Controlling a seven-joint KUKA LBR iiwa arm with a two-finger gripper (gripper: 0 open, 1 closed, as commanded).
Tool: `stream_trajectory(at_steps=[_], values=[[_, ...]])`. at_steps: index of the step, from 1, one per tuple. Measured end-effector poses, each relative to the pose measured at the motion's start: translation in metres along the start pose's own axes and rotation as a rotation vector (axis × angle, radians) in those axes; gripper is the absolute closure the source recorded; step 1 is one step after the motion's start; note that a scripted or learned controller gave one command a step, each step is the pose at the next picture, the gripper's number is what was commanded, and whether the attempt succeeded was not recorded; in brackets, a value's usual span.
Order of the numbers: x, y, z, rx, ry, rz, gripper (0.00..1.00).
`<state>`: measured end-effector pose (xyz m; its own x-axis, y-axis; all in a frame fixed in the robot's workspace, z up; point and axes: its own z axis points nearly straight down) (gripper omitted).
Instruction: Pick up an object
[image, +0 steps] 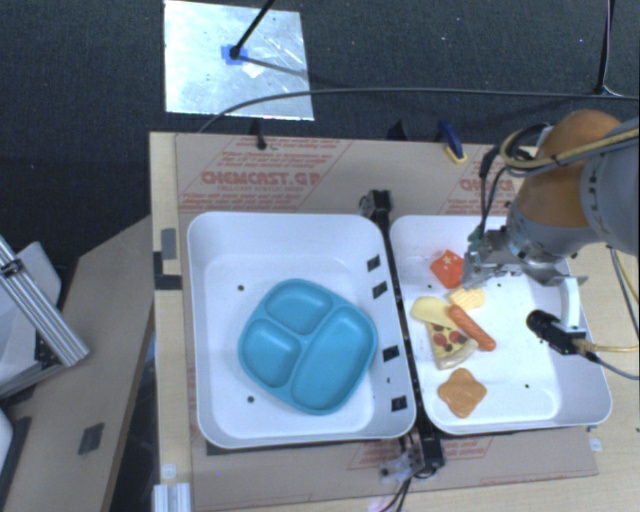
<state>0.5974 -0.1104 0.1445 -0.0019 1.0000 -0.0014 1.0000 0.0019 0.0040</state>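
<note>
My gripper (479, 272) hangs low over the back of the right bin (570, 400), reaching in from the right. Directly under and just in front of its tip lies a small pale yellow piece (467, 298). A red-orange block (447, 268) sits just to its left. In front of these lie a yellow banana-like piece (428, 310), an orange sausage (472, 328), a pizza slice (450, 345) and a brown cookie-shaped piece (462, 392). Nothing is visibly between the fingers.
The left bin (215, 300) holds a blue divided plate (307, 345). A black clamped divider (395, 320) runs between the bins. The right half of the right bin is bare white floor.
</note>
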Motion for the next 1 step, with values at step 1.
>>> stream_trajectory(at_steps=[1], values=[[-0.0015,-0.0013,-0.0442,-0.002,0.0,-0.001,1.0]])
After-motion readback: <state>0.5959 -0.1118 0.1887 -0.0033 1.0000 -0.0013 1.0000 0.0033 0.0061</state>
